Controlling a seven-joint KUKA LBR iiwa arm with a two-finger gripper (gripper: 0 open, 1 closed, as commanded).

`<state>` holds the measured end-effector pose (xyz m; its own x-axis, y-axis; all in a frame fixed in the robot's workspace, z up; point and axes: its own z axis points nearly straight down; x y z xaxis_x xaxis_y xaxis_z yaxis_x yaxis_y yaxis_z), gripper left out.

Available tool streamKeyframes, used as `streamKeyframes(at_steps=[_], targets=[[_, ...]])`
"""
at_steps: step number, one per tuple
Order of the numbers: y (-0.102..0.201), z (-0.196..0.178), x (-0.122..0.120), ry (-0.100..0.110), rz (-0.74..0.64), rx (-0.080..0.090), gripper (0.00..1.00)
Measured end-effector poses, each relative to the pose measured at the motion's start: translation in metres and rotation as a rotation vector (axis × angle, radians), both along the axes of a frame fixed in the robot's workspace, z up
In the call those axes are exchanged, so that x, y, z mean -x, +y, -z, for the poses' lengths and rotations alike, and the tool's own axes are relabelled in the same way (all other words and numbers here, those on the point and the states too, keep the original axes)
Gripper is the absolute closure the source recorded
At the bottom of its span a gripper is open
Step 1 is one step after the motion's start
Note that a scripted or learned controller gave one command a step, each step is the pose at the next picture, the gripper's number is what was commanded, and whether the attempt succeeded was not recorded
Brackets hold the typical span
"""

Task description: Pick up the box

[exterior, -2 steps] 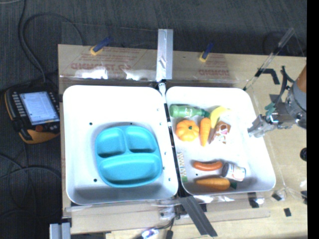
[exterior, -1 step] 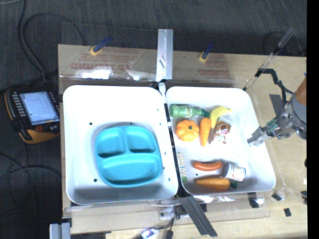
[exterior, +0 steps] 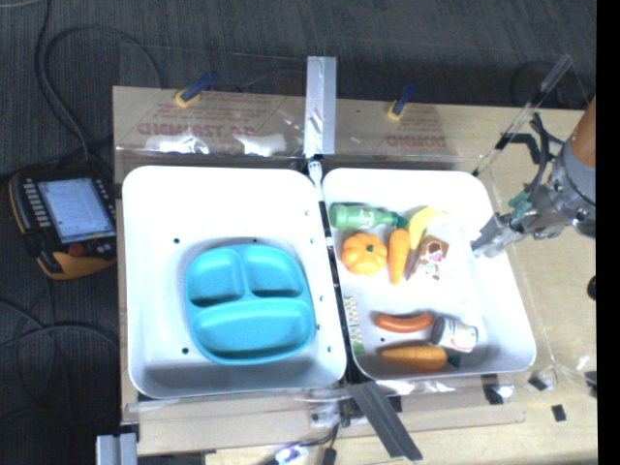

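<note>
Box [exterior: 432,258] lies flat in right bin [exterior: 504,289], centre-far area, long axis running near-left to far-right, far end touching banana [exterior: 420,223], carrot [exterior: 398,255] just left. Tool [exterior: 487,241] hovers over bin's right rim, near box but apart; can't tell its finger state. Blue tray [exterior: 250,301] in left bin [exterior: 155,260].

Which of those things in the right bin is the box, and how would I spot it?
Look in the right bin, the one crowded with toy food, beside the bin holding the blue tray. Near its middle an upright carrot stands by a banana. The box lies just right of that carrot: a small white carton with flat sides and a picture on it, while its neighbours are rounded and orange, yellow or green.
</note>
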<state>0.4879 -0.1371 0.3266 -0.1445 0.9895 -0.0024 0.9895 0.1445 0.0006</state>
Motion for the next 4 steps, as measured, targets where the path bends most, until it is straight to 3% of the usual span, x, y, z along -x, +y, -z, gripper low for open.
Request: streamKeyframes(at_steps=[1, 2, 3, 4], targets=[[-0.028, -0.08, -0.006, -0.001, 0.084, 0.002, 1.0], [-0.088, -0.108, 0.004, 0.0, 0.325, 0.002, 1.0], [-0.07, -0.04, 0.003, 0.002, 0.875, 0.0, 1.0], [-0.064, -0.102, 0.003, 0.0, 0.318, 0.001, 1.0]])
